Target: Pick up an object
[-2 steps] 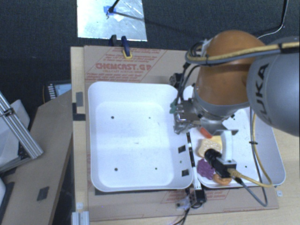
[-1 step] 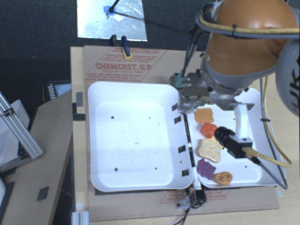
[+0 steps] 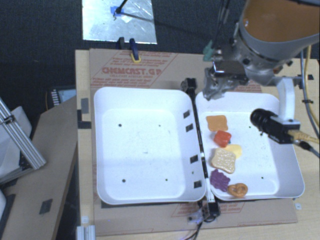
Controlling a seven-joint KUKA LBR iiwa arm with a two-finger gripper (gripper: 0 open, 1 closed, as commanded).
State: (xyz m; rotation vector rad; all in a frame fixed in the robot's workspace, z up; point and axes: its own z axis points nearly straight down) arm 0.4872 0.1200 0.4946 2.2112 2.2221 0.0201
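toy foods (image 3: pixel 226 156) in right bin (image 3: pixel 280 184), pincer (image 3: pixel 216 91) above rim

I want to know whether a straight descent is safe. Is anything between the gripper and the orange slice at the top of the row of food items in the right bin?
Nothing visible stands between them. The gripper hangs over the right bin's far-left corner, and the orange slice lies just nearer the camera, uncovered, with the red piece beside it.
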